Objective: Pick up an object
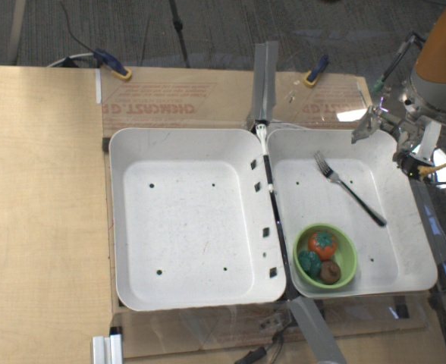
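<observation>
Sitting on a light wood worktop (33, 203) over grey carpet (208, 14): fork (350, 189) and green bowl (325, 257) in the right bin (405, 226). Pincer (405, 139) hovers at its far-right corner, can't tell open or closed.

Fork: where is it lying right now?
The fork lies flat in the right bin, running diagonally from its tines near the bin's upper middle down toward the right. The green bowl sits just below its handle end, apart from it.
</observation>
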You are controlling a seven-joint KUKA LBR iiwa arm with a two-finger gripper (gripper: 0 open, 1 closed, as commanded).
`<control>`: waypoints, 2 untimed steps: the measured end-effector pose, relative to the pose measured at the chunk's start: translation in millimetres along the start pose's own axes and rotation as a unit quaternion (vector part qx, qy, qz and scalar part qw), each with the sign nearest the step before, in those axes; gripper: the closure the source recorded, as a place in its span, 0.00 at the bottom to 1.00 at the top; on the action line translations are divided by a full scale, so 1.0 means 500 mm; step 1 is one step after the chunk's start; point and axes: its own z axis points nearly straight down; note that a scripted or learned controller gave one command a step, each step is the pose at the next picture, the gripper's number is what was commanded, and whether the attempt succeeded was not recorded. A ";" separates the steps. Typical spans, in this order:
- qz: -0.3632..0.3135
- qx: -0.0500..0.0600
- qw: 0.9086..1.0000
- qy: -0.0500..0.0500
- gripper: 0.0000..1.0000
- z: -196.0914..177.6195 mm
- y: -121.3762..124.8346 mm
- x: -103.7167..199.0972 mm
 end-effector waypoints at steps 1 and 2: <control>-0.025 0.001 1.000 0.001 0.00 0.258 -0.210 0.048; 0.121 -0.001 0.993 0.000 0.00 -0.216 -0.168 -0.004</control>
